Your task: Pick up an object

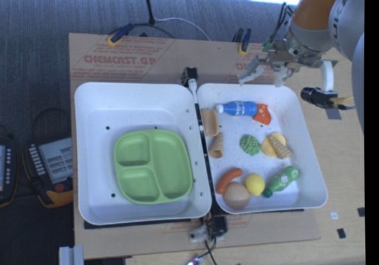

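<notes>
Pincer (pixel 265 74) hangs above the far rim of the right bin (pixel 311 157), fingers spread apart, nothing between them. No item lifted yet; the step in hand is the approach. Candidates lie in that bin: a blue bottle (pixel 238 108) nearest the pincer, a green lump (pixel 250 144), a lemon (pixel 254 184), a sausage (pixel 228 179). The left bin (pixel 95 139) holds a green tray (pixel 153 166). Next move, in my judgement: descend over one item, likely the bottle, straddling its narrow width.
</notes>
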